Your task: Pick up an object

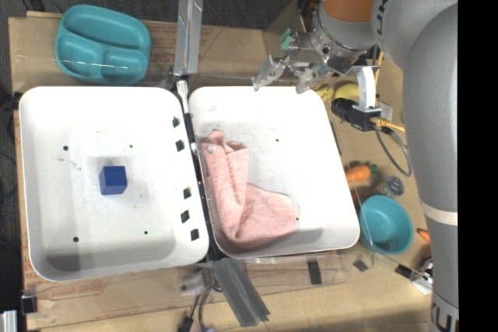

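The grey arm [424,113] is cut off by the right and top edges, so only part of it is seen. Two white bins are set side by side on the surface [233,43]. In the right bin [327,167] a pink cloth [237,198] is crumpled against the left wall. In the left bin [47,190] a small blue cube [113,179] is seen alone, well apart from the cloth. The tool [282,78] is held over the far rim of the right bin with fingers spread and nothing between them — their tips are hard to make out. A teal dish [103,43] lies behind the left bin; a teal bowl [385,224] sits right of the right bin.
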Available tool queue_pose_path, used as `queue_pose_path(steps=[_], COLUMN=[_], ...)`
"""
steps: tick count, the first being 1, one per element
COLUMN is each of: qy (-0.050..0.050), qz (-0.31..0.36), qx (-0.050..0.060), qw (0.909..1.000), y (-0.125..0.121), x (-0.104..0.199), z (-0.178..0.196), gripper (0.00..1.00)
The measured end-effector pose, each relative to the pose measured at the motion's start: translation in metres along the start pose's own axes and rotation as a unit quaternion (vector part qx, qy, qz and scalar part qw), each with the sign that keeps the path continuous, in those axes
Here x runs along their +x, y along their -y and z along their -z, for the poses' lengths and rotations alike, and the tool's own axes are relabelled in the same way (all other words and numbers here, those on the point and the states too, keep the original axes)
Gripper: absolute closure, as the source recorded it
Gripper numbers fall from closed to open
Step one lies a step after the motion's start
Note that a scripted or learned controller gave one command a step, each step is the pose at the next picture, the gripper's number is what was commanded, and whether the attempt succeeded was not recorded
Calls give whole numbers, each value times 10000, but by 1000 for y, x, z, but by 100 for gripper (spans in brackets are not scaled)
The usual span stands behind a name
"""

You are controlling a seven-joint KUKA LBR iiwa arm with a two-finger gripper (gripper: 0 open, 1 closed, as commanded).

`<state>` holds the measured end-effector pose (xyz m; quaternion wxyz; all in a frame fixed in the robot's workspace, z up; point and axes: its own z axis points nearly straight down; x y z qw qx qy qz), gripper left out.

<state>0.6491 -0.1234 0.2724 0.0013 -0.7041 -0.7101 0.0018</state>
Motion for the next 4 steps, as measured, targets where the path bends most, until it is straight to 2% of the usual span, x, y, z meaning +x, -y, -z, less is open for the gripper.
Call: queue_pose_path(steps=[1, 2, 3, 4], qy=[-2, -5, 0, -4], qz=[727, 1147, 1169, 981], qx=[1, -2, 2, -25], qw=[9974, 9934, 9931, 9952], y=[46, 40, 39, -9], x=[18, 19, 19, 76], z=[-110, -181, -171, -79], gripper=[0, 0, 100, 100])
